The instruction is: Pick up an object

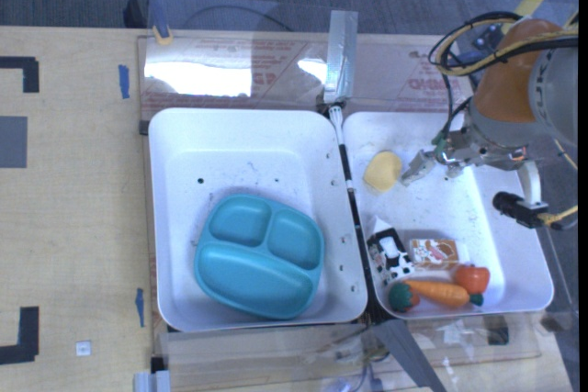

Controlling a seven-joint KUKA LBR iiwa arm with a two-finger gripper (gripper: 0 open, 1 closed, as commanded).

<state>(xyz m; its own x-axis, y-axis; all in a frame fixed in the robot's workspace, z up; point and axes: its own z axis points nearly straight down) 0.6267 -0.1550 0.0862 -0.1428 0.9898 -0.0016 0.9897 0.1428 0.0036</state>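
Observation:
In the right bin point(514, 289), a pale yellow rounded object point(382, 170) lies near the far left corner. My gripper point(417, 167) hangs low just to its right, pointing at it, close to it or touching it. Nothing shows held in it. Along the bin's near side lie a black-and-white toy cow point(388, 254), a small orange-and-white packet point(432, 251), an orange carrot point(439, 293) and a red tomato point(472, 277).
The left bin point(184, 151) holds a blue divided plate point(262, 254) near its front. A ridge point(347, 188) separates the two bins. The arm's orange band point(505, 87) and black cables point(464, 46) hang over the right bin's far side.

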